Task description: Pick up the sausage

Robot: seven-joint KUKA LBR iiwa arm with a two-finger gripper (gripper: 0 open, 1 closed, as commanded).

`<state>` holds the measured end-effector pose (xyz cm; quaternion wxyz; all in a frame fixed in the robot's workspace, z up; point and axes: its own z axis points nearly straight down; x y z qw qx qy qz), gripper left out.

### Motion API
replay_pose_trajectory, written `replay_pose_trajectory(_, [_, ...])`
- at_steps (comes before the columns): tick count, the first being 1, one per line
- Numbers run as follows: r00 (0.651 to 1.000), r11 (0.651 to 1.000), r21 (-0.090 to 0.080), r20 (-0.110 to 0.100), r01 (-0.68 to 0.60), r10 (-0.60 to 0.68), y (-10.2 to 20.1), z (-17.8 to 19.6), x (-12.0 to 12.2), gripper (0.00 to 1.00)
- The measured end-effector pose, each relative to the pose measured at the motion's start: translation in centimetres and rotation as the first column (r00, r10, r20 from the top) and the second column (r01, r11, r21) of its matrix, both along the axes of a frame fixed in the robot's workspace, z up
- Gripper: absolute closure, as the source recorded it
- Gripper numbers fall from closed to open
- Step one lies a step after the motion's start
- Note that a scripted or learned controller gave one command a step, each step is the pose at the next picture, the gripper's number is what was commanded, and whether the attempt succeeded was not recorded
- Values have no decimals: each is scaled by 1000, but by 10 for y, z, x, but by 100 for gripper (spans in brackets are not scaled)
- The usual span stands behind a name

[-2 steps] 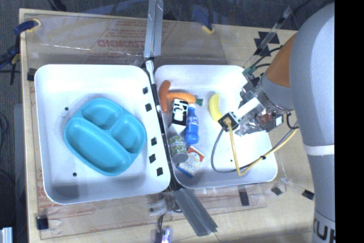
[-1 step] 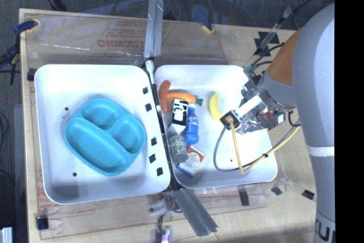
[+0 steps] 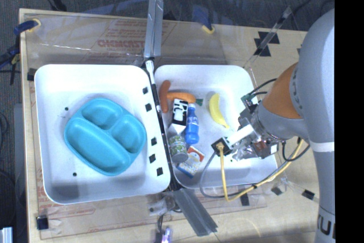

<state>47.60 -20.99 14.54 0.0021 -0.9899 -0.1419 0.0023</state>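
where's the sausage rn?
The sausage lies in the right bin, at its upper-left corner against the divider wall, just left of the carrot.

The sausage (image 3: 164, 94) is a small, thin, reddish-brown stick with round ends. It lies flat in the right bin (image 3: 239, 74), close against that bin's left wall, and it runs almost straight up and down the picture. Its lower end is just beside an orange thing (image 3: 183, 97) and a black and white box (image 3: 180, 111).
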Motion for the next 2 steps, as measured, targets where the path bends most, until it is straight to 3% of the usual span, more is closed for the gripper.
replay_pose_trajectory(1, [999, 999, 0, 0, 42, -42, 0, -40, 38, 100])
replay_pose_trajectory(2, [997, 997, 0, 1, 76, -76, 1, -18, 86, 100])
